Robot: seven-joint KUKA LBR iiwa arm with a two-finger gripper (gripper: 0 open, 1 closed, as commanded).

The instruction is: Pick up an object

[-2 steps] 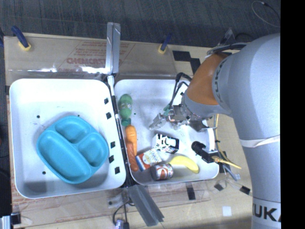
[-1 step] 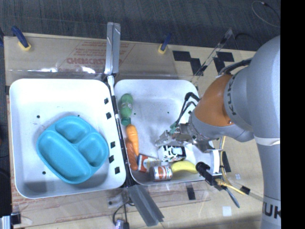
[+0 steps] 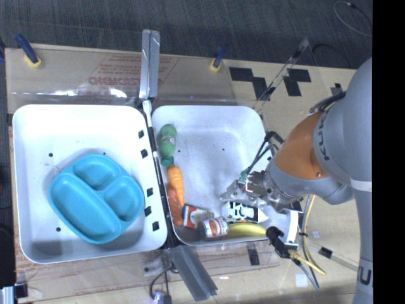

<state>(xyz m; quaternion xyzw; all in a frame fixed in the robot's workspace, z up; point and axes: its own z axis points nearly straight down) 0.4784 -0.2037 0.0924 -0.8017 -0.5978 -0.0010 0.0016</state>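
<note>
Hovering claw point(image 3: 243, 201) perhaps touches the banana point(image 3: 245, 230).

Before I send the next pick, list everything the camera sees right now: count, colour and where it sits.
white bins: 2, white, side by side on the bench
divided plate: 1, blue, in the left-hand bin
bottle: 1, green, right-hand bin, against the dividing wall
carrot: 1, orange, just below the bottle
can: 1, red and white label, near the bin's lower edge
banana: 1, yellow, lower edge, right of the can
clamps: 2, blue with yellow, on the bench's far edge
arm: 1, grey with orange band, from the right
gripper: 1, low over the right-hand bin's lower right
</note>
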